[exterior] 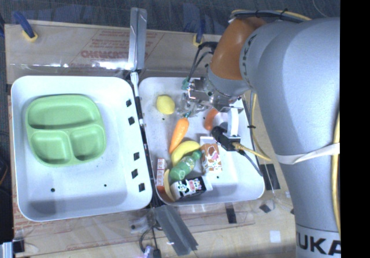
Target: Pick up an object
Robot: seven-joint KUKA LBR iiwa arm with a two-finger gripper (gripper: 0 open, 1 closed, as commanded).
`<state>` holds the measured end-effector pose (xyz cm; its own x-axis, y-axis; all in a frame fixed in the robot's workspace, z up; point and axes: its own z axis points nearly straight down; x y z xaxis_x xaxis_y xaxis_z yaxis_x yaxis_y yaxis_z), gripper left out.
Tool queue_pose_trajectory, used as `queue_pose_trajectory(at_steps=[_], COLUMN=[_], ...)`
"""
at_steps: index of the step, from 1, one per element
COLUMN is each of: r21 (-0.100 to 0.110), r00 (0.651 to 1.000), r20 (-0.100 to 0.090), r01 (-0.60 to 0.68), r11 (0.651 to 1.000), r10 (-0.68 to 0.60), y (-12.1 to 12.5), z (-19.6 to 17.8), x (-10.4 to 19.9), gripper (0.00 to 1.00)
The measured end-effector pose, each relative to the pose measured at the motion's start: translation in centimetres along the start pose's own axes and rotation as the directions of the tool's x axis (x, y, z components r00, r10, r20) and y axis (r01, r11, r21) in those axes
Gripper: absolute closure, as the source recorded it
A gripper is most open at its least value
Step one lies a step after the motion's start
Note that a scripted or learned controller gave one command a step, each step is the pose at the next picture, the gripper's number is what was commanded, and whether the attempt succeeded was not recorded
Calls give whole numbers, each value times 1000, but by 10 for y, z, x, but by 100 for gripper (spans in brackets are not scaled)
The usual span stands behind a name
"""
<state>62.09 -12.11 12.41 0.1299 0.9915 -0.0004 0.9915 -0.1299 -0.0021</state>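
Note:
My gripper [192, 103] hangs low over the back of the right bin [248, 184], under the orange wrist band. A yellow lemon [165, 104] lies just to its left, a small gap apart. An orange carrot [178, 133] lies slanted just in front of the gripper. A small orange-red object [211, 117] sits to its right, partly hidden by the wrist. I see nothing held in the gripper.
Further forward in the right bin lie a banana [185, 150], a green item [184, 165], a small printed carton [213, 157] and a black-and-white carton [191, 187]. The left bin [75, 193] holds a green divided plate [65, 129]. The arm's grey body covers the right side.

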Motion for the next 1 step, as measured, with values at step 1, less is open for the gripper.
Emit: queue_pose_trajectory(at_steps=[1], r21=[-1], r00=[998], r20=[-1], r01=[-70], r11=[998], r10=[70], y=[13], z=[-90], x=[65], gripper=[100])
